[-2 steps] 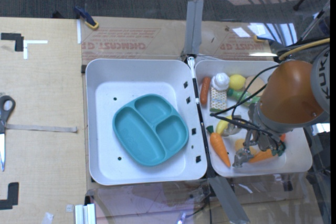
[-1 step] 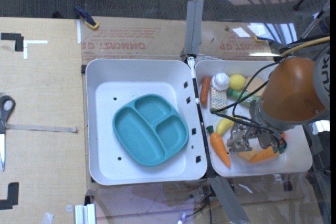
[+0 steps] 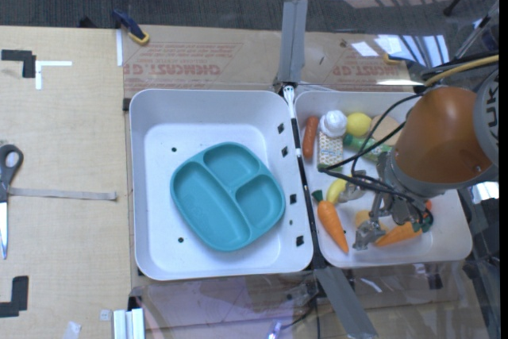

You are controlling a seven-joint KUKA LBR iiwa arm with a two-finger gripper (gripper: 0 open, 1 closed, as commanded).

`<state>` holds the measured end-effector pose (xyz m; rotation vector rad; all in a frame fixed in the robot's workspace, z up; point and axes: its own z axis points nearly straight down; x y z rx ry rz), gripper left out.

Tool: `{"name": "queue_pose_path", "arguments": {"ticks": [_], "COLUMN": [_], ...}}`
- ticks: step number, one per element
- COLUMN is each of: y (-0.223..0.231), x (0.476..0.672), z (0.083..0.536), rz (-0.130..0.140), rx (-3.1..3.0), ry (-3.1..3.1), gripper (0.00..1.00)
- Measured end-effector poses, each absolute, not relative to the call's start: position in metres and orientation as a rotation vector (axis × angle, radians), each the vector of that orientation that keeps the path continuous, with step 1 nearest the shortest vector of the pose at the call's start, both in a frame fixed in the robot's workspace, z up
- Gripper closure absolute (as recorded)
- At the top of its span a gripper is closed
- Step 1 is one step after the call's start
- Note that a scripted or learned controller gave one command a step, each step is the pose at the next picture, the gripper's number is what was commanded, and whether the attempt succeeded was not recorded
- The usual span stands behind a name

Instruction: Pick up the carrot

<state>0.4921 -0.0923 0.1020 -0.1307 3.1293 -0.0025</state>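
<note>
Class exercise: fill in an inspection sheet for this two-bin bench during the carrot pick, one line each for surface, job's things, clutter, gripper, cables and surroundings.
Surface: left bin holds a teal divided plate.
Job's things: two carrots in the right bin; left carrot lies free, right carrot lies at the gripper.
Clutter: white bottle, lemon, red sausage-like piece.
Gripper: gripper low over the right carrot; grasp unclear.
Cables: black cables cross the right bin.
Surroundings: scissors on the bench.

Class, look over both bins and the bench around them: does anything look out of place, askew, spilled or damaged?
Nothing looks spilled or broken. The teal divided plate sits at a slant in the left bin. In the right bin, a carrot, a white bottle and a lemon lie jumbled together.
</note>
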Motion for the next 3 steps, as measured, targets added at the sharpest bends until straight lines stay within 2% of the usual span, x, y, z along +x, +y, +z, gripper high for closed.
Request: {"name": "queue_pose_path", "arguments": {"ticks": [1,2,3], "y": [-0.0931,-0.093,-0.0929], "x": [0.4849,0.4876,0.4876], "z": [0.0925,0.1018,0.1018], "rz": [0.0,-0.003,-0.002], "rx": [0.002,-0.003,-0.002], "ry": [3.137,3.132,3.132], "gripper": [0.0,1.0,0.0]}}
